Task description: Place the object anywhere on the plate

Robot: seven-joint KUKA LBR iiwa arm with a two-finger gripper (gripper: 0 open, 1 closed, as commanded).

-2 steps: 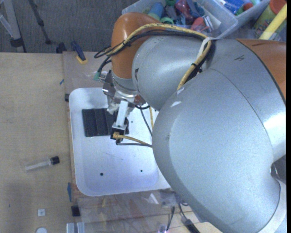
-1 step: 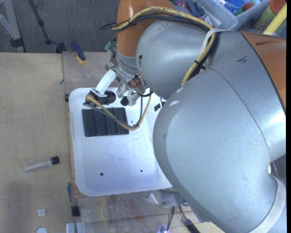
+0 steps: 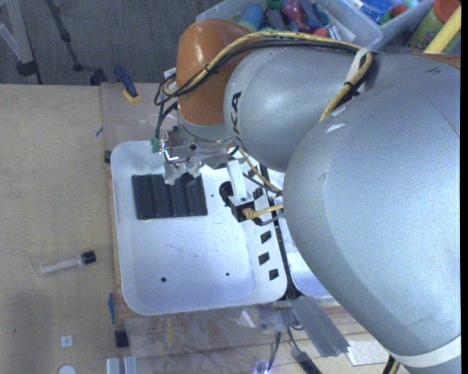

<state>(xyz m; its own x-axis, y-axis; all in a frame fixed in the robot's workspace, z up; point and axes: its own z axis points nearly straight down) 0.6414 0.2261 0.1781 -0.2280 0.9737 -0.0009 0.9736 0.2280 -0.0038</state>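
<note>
Bench [image 3: 51, 182]: tan wooden surface under both bins.
White bin [image 3: 190, 281]: sits on the bench, left of the arm.
Small tube [image 3: 66, 261]: lies on the bench, left of the bin.

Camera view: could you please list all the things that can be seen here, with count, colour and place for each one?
white bin: one, white, centre of the bench, left of the arm.
ridged mat: one, black, flat in the upper left part of the bin.
black squares: three, black, in a row along the bin's right wall.
tube: one, clear with a black cap, lying on the bench left of the bin.
clamp: one, blue and yellow, at the bench's far edge.
box of toys: one, clear, mixed colours, top of the view.
arm: one, grey with an orange band, entering from the right.
hand: one, metal, above the mat's upper edge.
</note>
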